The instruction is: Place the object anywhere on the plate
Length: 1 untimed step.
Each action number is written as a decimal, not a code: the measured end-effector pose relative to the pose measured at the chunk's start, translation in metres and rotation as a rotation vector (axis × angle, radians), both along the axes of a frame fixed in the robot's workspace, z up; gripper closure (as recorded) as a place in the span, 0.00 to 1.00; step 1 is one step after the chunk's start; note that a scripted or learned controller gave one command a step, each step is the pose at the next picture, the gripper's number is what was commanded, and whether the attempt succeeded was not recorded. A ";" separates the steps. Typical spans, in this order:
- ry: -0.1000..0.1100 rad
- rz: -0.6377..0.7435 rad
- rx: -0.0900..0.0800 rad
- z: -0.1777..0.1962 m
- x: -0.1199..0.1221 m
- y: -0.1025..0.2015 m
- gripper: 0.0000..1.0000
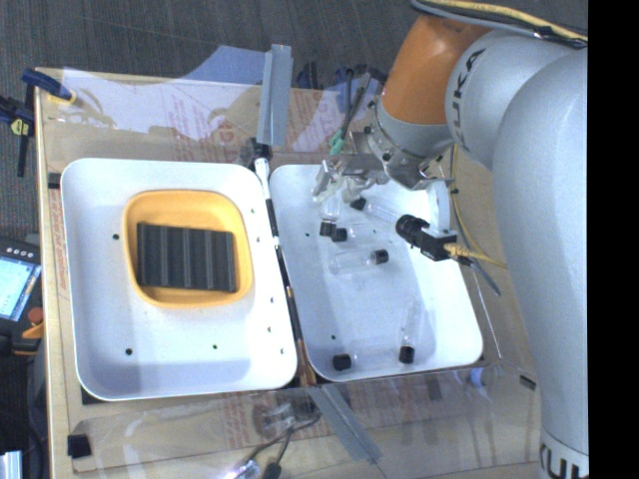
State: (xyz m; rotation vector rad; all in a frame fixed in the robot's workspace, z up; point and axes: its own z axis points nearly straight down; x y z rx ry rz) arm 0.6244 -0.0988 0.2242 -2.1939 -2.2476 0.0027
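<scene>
Overhead, 2 bins (pixel 100 367), 1 yellow plate (pixel 186 211)

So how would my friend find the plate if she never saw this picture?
Look at the two white bins side by side and pick the left bin. The plate lies in its middle: a yellow tray with rounded corners and a dark ribbed centre. Nothing else there is yellow.

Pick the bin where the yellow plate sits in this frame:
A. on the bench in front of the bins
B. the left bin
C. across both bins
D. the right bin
B. The yellow plate lies inside the left bin, with a dark ribbed block on it, while the arm's claw is over the far end of the right bin.
</scene>
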 end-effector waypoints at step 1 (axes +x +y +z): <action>0.000 0.000 0.000 0.000 0.000 0.000 0.00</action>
